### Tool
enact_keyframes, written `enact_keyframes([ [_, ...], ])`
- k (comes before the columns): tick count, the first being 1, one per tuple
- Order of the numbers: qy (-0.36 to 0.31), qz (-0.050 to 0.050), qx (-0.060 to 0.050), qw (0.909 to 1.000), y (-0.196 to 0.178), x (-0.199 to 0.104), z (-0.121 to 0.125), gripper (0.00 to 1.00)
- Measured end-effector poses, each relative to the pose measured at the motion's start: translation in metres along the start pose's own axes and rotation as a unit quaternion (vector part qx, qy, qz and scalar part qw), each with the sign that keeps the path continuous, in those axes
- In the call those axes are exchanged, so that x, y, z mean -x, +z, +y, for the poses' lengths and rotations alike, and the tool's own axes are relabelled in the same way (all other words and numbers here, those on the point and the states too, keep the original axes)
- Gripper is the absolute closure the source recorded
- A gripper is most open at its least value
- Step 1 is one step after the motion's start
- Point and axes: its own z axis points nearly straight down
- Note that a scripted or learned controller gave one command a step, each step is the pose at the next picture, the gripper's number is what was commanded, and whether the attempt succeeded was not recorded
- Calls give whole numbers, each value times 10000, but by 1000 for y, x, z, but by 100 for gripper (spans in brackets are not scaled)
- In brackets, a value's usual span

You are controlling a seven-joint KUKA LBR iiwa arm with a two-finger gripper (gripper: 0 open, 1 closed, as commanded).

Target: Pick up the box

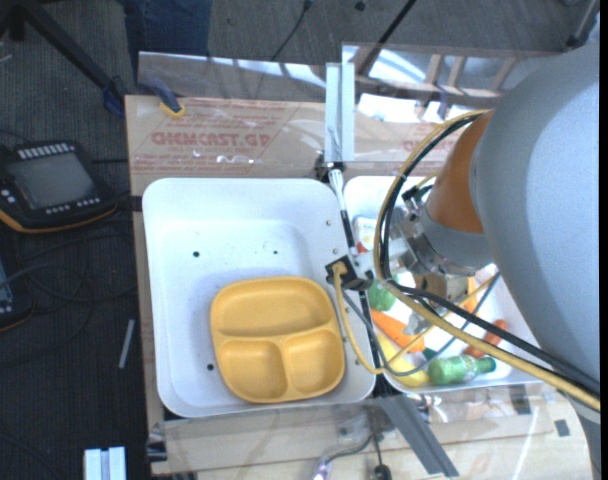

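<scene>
The grey arm with its orange band (454,183) reaches over the right bin (359,193) and covers most of it. The gripper (412,280) hangs low over that bin's clutter, its tip hidden behind the wrist and looping cables. A small pale box-like item with a printed label (365,235) lies against the right bin's left wall, just left of the wrist. I cannot tell whether the gripper touches it.
A yellow divided plate (278,336) lies in the left bin (214,218), near its front right. The right bin's front holds an orange carrot (395,329), a green bottle (456,370) and a yellow banana-like piece (408,376). Cables (359,313) cross the wall between the bins.
</scene>
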Motion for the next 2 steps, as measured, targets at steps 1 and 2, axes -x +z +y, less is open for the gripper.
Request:
enact_keyframes([
  [1,-100,107,72,9999,90,17,95,0],
  [2,165,110,87,9998,90,22,65,0],
])
